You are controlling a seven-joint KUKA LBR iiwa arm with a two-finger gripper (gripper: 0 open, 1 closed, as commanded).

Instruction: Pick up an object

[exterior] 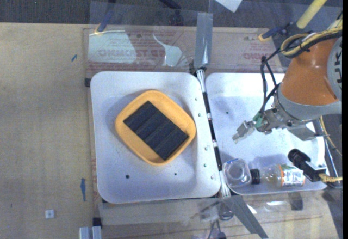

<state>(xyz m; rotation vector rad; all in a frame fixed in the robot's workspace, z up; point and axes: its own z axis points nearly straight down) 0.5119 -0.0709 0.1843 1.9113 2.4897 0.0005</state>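
Observation:
My gripper (243, 130) hangs over the middle of the right bin (228, 96), reaching in from the right on the grey arm with the orange band. A clear plastic bottle (277, 176) with a dark cap and a yellow-orange label lies on its side along that bin's front edge, below and to the right of the gripper and apart from it. A clear round cup (235, 170) stands at the bin's front left corner, next to the bottle's cap. In the left bin (109, 178) a yellow dish (130, 142) holds a black ribbed block (156, 130).
The metal divider (209, 134) with its row of bolts runs between the two bins. Cables hang beside the arm at the right bin's far right. Bare bin floor lies at the back left of the right bin and around the yellow dish.

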